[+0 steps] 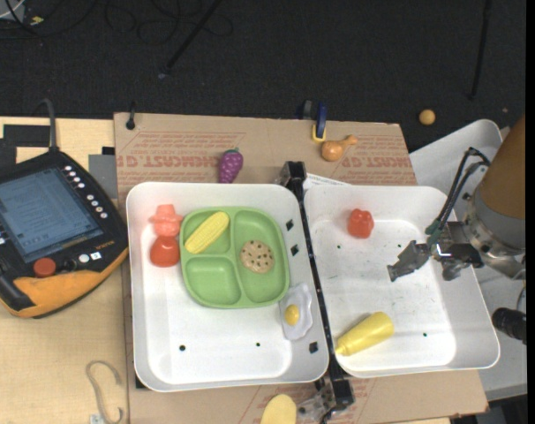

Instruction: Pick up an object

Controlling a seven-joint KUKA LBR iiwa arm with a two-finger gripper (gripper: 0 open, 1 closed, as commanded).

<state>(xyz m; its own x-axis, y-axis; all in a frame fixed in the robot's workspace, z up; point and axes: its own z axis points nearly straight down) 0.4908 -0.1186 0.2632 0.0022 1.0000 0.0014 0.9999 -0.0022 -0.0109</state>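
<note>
Red pepper (pixel 360 223) seemingly apart from claw (pixel 407 263)

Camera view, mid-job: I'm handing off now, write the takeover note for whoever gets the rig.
Gripper: over the right bin, nothing seen between its fingers.
Right bin: red pepper near the back, yellow bottle lying at the front left.
Left bin: green tray with corn and cookie; fried egg at the tray's right front corner.
Done: nothing picked.
Left: pick any object; pepper and bottle look nearest.
</note>
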